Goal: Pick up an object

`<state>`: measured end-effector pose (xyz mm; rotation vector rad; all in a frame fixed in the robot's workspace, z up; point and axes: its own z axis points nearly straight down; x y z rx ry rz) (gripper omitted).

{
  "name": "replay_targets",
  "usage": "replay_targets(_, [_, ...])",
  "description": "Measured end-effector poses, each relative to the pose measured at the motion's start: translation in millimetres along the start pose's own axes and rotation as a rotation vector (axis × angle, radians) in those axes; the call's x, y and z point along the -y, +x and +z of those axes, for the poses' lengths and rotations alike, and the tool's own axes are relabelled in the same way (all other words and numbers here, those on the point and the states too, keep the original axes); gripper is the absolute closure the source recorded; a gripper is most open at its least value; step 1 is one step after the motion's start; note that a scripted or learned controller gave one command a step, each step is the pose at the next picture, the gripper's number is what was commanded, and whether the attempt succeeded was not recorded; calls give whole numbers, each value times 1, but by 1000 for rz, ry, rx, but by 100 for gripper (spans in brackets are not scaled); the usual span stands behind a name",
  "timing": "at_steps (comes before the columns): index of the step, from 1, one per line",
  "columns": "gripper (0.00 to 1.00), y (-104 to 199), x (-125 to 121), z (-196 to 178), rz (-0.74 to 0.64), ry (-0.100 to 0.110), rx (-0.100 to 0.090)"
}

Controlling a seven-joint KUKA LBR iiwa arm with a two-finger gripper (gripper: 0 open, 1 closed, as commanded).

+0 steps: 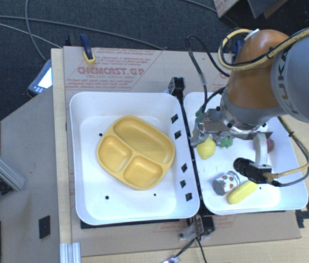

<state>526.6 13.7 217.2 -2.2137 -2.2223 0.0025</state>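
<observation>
My gripper (209,133) hangs over a yellow lemon (206,148) in the right bin (291,199), finger state untellable; I judge descent comes next.

Two bins sit side by side on the bench. The left bin (83,147) holds a divided tray (136,152) near its middle. In the right bin (286,201), the arm (264,75) hangs over the far part, a lemon (206,148) lies just beneath it by the left wall, and a cup (225,182) touches a corn cob (242,192) near the front.
</observation>
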Motion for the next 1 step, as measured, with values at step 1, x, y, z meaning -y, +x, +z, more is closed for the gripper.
replay_targets(1, [100,46,12,-12,-2,-3,0])
